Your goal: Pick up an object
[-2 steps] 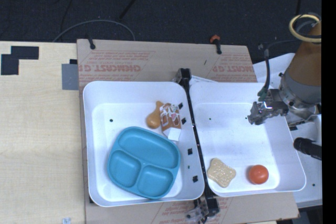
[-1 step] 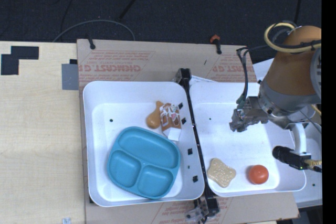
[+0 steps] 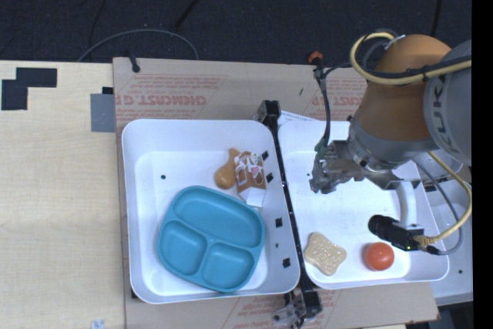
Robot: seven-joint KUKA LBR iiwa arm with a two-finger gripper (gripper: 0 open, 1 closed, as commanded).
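My gripper hangs low over the left middle of the right bin, with the grey arm and its orange band behind it to the right. Below it, near the bin's front, lies a tan toast-shaped piece. A red ball-like tomato sits to the right of the toast. The gripper is apart from both, and nothing shows between it and the bin floor.
The left bin holds a blue divided plate at its front. An orange and brown toy figure lies by its right wall. A black divider runs between the bins.
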